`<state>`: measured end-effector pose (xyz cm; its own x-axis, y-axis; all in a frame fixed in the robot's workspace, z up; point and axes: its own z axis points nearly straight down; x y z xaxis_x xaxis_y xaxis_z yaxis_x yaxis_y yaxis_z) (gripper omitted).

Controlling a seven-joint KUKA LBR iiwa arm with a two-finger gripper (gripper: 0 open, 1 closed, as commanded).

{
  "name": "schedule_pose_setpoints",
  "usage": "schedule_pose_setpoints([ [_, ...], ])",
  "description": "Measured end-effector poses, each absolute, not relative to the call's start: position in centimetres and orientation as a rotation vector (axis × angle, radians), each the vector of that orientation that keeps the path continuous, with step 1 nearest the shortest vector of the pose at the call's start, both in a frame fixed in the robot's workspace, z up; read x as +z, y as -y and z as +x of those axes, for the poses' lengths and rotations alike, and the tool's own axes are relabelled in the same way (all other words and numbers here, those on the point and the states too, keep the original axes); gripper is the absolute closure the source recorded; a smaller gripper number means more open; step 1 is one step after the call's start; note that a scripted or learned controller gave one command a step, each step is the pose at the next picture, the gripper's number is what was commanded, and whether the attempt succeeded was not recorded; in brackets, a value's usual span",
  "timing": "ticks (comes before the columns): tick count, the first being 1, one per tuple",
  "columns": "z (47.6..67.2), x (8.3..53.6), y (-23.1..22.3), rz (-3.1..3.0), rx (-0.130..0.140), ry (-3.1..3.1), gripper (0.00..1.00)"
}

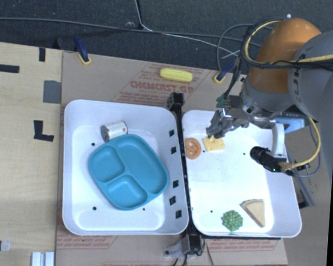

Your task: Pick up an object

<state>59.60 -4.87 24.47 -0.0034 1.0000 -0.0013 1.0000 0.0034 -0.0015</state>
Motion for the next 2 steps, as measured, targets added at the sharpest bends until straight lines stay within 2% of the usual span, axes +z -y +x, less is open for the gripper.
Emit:
schedule_pose_setpoints([
  [1, 60.6, 24.9, -0.2, -2.214, 0.000, 2.228, 1.00],
  [2, 62.2, 23.1, -5.7, -2.214, 0.002, 2.227, 1.00],
])
